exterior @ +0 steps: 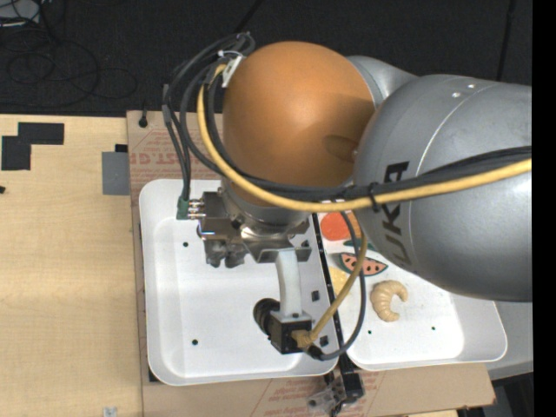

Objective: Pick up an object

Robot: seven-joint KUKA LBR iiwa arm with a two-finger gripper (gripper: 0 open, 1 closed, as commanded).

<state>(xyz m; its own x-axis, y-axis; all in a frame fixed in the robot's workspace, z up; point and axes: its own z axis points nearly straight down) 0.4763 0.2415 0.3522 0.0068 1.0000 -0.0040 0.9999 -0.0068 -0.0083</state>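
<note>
So: claw (222, 252) is parked away from the targets

Claw hangs low over one white bin (165, 320); can't tell if it's wide or closed, the arm (452, 189) blocks it. Candidates lie in the neighbouring bin (452, 339), off the claw's arm side: croissant-shaped piece (388, 301), watermelon slice (368, 266), orange piece (334, 227). I'd take the croissant-shaped piece, it's the most exposed: centre above it, descend straight.

Not much to read here tbh. The grey arm (452, 172) at the right of the frame has big black letters (395, 211), turned sideways, and only "KU" is clear. The cardboard (152, 150) has red print at upper left and bottom centre, too blurry to make out.
</note>
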